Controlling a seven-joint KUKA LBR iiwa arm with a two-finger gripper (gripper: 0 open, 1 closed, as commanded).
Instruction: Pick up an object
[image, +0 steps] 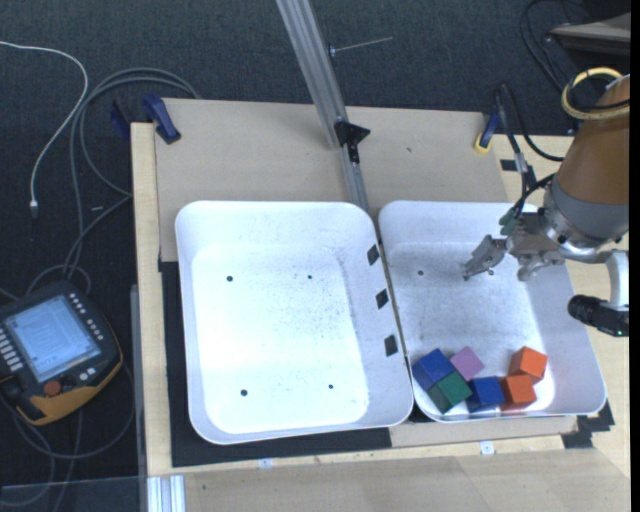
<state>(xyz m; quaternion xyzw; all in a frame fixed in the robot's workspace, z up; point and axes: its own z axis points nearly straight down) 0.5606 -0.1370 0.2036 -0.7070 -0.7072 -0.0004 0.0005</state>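
Gripper: the gripper (487, 262) hangs over the bare upper floor of the right bin (440, 225); I cannot tell its state, and nothing shows in it.
Blocks: a cluster at the bin's near edge, with the blue block (434, 368), purple block (467, 362), green block (452, 389) and orange blocks (522, 377) touching.
Advice: the top orange block looks freest; come straight down over it, clear of the bin wall.

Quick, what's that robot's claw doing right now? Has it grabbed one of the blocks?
Gripper: open, holding nothing, above bare floor of the right bin; the blocks lie at the bin's near edge.
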